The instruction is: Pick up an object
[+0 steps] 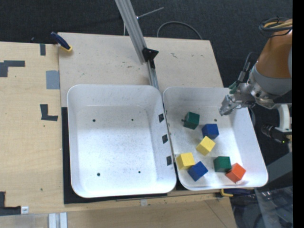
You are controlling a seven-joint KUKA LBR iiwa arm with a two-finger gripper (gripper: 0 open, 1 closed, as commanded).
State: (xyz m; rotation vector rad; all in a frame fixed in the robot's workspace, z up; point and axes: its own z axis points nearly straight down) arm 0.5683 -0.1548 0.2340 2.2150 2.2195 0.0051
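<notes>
The right bin [176, 99] holds several small cubes. A dark green cube [191, 120] lies nearest the bin's middle, with a blue cube [210, 130] and a yellow cube [205, 145] below it. Toward the front edge lie a second yellow cube [185, 160], a blue cube [197, 170], a green cube [222, 163] and an orange cube [235, 172]. My gripper [226, 108] hangs over the bin's upper right part, to the right of the dark green cube and above the blue one. No cube sits between its tips.
The left bin [76, 127] stands beside the right one, with a row of black clips along the shared wall. A slanted metal rail [133, 25] runs down to the bins' back edge. A blue and yellow clamp [61, 42] lies on the bench at back left.
</notes>
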